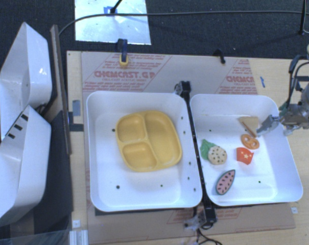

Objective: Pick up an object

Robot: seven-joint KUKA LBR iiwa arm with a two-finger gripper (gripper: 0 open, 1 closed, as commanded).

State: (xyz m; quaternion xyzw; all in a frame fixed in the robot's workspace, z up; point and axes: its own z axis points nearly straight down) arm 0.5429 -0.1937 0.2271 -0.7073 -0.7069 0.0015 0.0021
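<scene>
The right white bin (284, 152) holds several toy foods: a tan wedge (248, 122), an orange pretzel (250, 141), a red piece (244, 155), a green leaf (207, 147), a speckled cookie (217, 155) and a watermelon slice (225, 181). My gripper (269, 123) reaches in over the bin's right rim. Its tip is just right of the tan wedge and above the pretzel. Nothing is visibly held in it. A yellow divided plate (148, 140) lies in the left bin (100, 188).
Spare white bins (21, 116) lean off the bench at the far left. A black divider clamp (184, 88) sits between the two bins at the back. A yellow-tipped clamp (123, 55) and cables (220, 15) lie beyond the bins.
</scene>
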